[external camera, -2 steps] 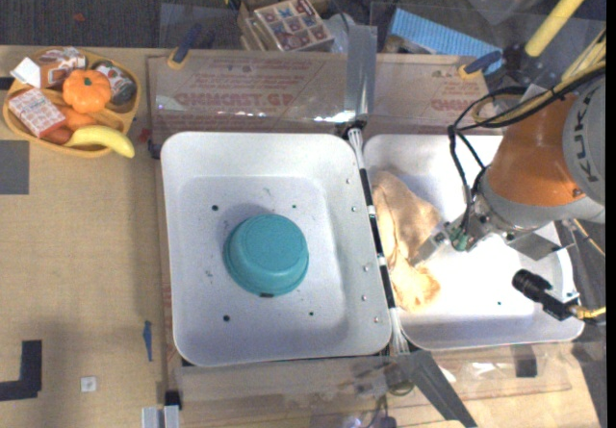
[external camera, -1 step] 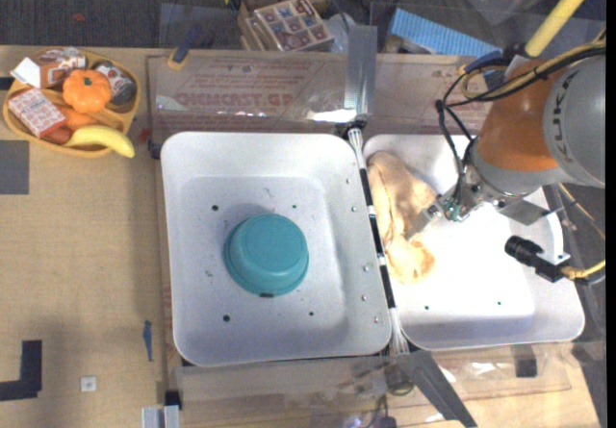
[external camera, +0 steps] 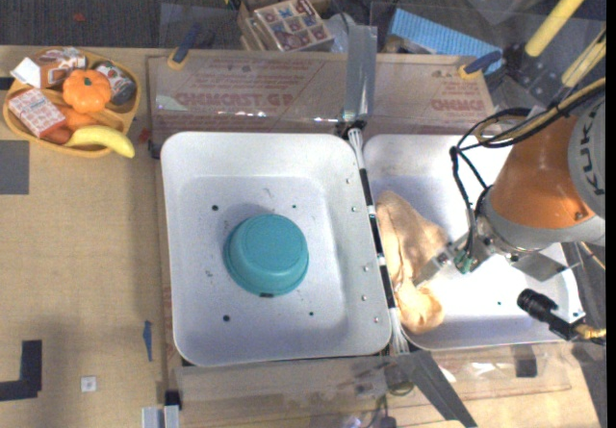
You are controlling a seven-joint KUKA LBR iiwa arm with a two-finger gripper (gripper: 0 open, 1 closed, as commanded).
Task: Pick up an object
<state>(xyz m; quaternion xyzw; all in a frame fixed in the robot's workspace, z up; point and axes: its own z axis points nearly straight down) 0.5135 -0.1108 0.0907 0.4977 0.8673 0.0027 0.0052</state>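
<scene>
The hand [external camera: 445, 261] sits low in the right bin [external camera: 423, 159], touching a tan cloth [external camera: 404, 239]; its grip I cannot tell. A teal bowl [external camera: 268, 254] lies in the left bin [external camera: 192, 176].

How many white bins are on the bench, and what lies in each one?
2. The left bin holds an upside-down teal bowl. The right bin holds a tan cloth, with the gripper at its edge. The arm may hide more there.
</scene>
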